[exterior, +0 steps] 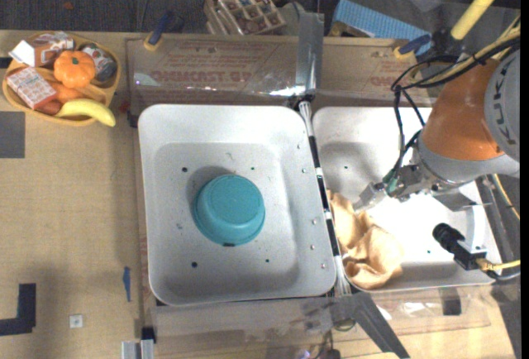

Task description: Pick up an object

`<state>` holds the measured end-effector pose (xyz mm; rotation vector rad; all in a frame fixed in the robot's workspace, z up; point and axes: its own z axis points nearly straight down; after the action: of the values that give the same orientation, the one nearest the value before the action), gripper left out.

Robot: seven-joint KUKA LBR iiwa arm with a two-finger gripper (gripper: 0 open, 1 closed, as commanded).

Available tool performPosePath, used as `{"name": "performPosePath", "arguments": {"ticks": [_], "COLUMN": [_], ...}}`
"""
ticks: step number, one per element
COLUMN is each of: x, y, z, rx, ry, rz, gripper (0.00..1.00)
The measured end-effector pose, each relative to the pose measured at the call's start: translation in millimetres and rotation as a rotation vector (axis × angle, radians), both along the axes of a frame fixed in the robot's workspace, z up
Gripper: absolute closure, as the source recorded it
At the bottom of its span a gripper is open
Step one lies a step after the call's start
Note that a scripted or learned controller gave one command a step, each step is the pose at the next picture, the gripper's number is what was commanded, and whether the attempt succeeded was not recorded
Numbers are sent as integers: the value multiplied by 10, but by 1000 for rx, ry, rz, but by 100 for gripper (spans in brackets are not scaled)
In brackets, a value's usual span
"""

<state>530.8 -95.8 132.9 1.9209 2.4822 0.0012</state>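
A round teal plastic bowl, smooth and upturned, sits mid-floor in the left shallow white bin. A crumpled tan cloth, soft and folded, lies against the near-left corner of the right white bin. The jaws hover just above the cloth's upper edge; whether they are open or closed cannot be told. The grey arm reads "KUK".
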Motion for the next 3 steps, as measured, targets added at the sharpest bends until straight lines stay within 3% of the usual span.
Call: {"name": "performPosePath", "arguments": {"ticks": [1, 2, 3], "x": [6, 6, -477], "y": [-17, -17, -82], "z": [101, 101, -429], "rx": [-2, -2, 2], "ry": [-4, -4, -9], "rz": [-3, -3, 64], "gripper": [100, 0, 0]}}
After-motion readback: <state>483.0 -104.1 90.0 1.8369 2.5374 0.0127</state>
